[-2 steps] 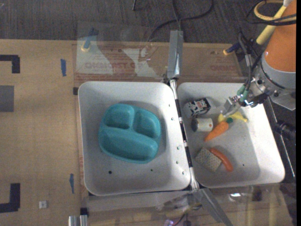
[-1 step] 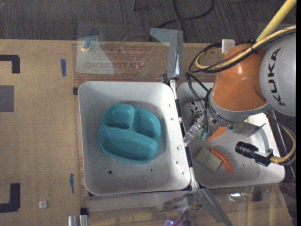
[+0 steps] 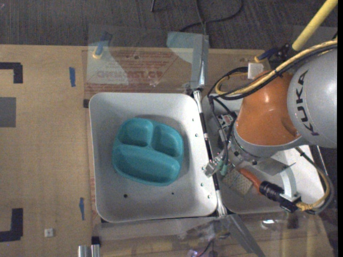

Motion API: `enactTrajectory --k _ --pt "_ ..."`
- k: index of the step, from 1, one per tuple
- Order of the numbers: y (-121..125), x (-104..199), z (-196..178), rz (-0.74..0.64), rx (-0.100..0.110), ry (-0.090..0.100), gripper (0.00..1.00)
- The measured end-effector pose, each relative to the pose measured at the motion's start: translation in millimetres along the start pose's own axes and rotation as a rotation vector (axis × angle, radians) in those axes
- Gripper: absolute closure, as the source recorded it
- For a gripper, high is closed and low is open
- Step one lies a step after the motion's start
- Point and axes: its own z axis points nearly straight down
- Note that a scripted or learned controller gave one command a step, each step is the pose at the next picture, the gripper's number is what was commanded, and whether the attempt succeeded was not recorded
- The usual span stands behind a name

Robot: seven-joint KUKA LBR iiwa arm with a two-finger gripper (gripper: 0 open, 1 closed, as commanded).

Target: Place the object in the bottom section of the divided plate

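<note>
A teal divided plate (image 3: 147, 151) lies in the middle of the left white bin (image 3: 107, 197). It has two small sections along its far side and one long section (image 3: 143, 166) along its near side, all bare. The grey arm with its orange band (image 3: 265, 116) hangs over the right bin (image 3: 300, 194). My gripper (image 3: 241, 176) points down into that bin's left part, mostly hidden under the wrist. A small speckled tan thing (image 3: 238, 182) shows just below the wrist; I cannot tell whether it is held.
Yellow and black cables (image 3: 257, 76) loop around the arm. The divider wall (image 3: 208, 159) between the bins stands just left of the wrist. Clear plastic panels (image 3: 134, 63) stand behind the left bin. Brown cardboard bench (image 3: 43, 159) stretches to the left.
</note>
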Motion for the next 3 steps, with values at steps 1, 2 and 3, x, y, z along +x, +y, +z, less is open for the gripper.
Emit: enactTrajectory --k 1,2,3 --pt "74.7 45.6 -113.3 -0.360 -0.004 -0.004 1.00" --pt "81.1 85.0 72.4 -0.623 -0.003 -0.003 1.00" --pt "76.6 65.4 87.9 -0.753 -0.022 -0.012 1.00"
